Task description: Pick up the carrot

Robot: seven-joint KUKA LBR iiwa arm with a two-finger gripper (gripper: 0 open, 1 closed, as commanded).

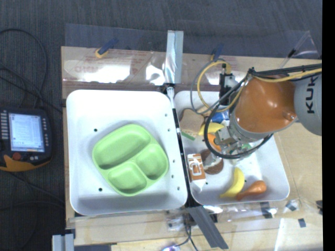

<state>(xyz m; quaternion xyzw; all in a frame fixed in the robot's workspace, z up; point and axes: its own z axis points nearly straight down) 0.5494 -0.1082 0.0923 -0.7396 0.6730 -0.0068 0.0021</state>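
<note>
Dark carpet is lying all around the bench, and two white bins are sitting on it side by side. The arm's pincer point(226, 140) is hanging over the right bin point(277, 166), but the arm is hiding its tip, so I cannot tell what it is doing. The carrot point(252, 189) is lying below and to the right of the pincer, touching the banana point(235, 183). Nothing is lifting it yet, so I think the picking up is still waiting to be done.

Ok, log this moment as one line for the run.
arm: over right bin | carrot: at front beside banana, untouched | green plate: left bin | pick: not yet done
</note>
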